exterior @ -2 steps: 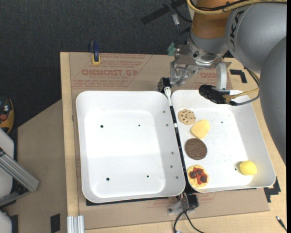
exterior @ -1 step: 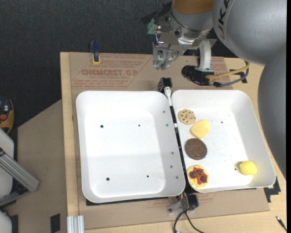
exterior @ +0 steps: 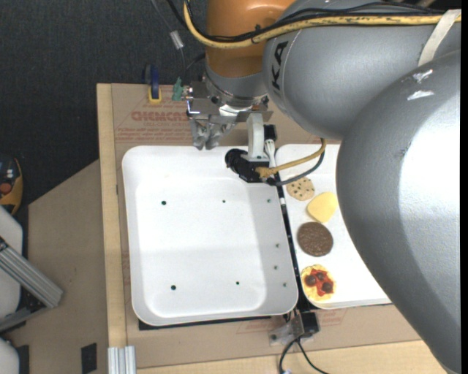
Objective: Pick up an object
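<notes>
Candidate objects, four in number, all in the right bin (exterior: 365, 298), lined up along its left wall: a pale cookie with dark chips (exterior: 300, 189) farthest from the camera; a yellow wedge-shaped piece (exterior: 322, 207) just beside it; a round brown patty (exterior: 315, 239) next; a flat yellow item with red topping (exterior: 319, 283) nearest the camera. All four lie flat, none touching the gripper.

Gripper (exterior: 205, 139): positioned over the far rim of the left bin (exterior: 205, 241), near its far left corner, well apart from every object. Nothing shows between its fingers. Whether they are spread or pressed together cannot be told; the metal parts blur together at this angle.

Arm (exterior: 380, 109): grey, with orange band (exterior: 238, 22) above the wrist, crossing over much of the right bin and hiding that bin's right portion. A black cable fitting (exterior: 245, 164) hangs below the wrist near the divide between bins.

Bench (exterior: 110, 219): brown board under both bins, printed red lettering at far edge.

Risks, as judged:
- Gripper is over the wrong bin; a descent from here would close on bare white plastic or strike the rim
- Objects are thin and flat; fingers may slide over them and get no purchase
- Cookie and wedge sit close together; a grasp at one may nudge the other
- Objects hug the bin wall, leaving little room for a finger on that side
</notes>
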